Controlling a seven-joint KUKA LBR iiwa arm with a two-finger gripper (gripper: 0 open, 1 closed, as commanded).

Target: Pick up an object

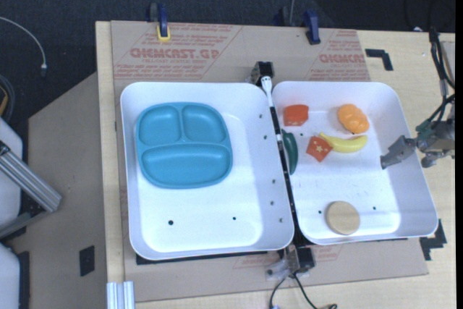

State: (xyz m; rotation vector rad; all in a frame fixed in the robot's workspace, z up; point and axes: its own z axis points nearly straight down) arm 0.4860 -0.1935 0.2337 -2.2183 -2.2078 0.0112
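We log the gripper (399, 153) at the right bin (412, 206) edge; grip state unclear; banana (346, 143) unpicked.

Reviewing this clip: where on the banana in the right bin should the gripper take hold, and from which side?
Probably from above, across the middle of the banana, closing over its narrow width. It lies flat and curved, long axis left to right. Its left end touches the red piece and the orange fruit sits close above its right end, so mid-body looks clearest.

Bright even overhead light, soft shadows, slight blur.
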